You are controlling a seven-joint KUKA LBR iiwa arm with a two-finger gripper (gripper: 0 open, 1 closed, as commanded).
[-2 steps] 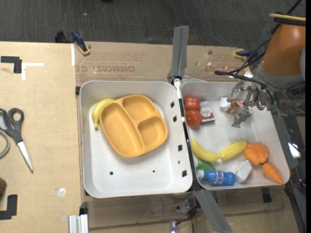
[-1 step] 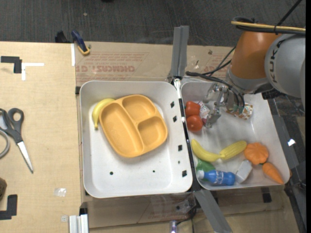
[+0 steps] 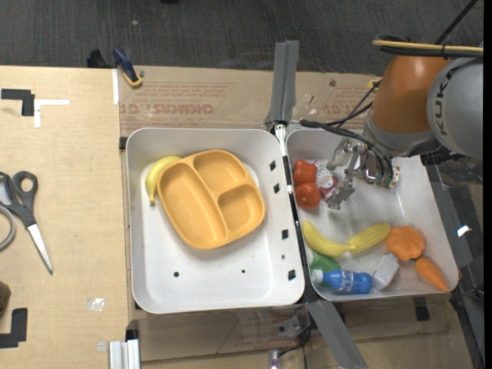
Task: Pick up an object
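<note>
Hidden: a yellow banana (image 3: 157,174) in the left bin lies mostly under the rim of the orange plate, only its curved end showing at the plate's upper left.
Hard to make out: the jaws (image 3: 344,181) are a tangle of metal and wire seen from above; whether they are spread or closed cannot be told, and nothing is clearly seen between them.
Arm: grey with an orange band (image 3: 406,91), reaching in from the right and cut off by the frame edge; the jaws hang over the upper part of the right bin, just beside the tomatoes.
Left bin (image 3: 146,275): holds the orange divided plate (image 3: 211,198), tilted across its upper half, and the banana beneath it.
Right bin (image 3: 419,167): two red tomatoes (image 3: 306,184) at the left wall; below them a second banana (image 3: 323,241) touching a corn cob (image 3: 369,237); an orange pepper (image 3: 405,242) and a carrot (image 3: 430,274) to the right; a blue bottle (image 3: 346,281) along the near wall with something green at its left end.
Counter (image 3: 61,229): pale wood, with scissors (image 3: 29,214) at the left, well apart from the bins; brown cardboard (image 3: 192,98) lies under the bins.
Room: dark grey floor (image 3: 231,14) beyond the counter.
</note>
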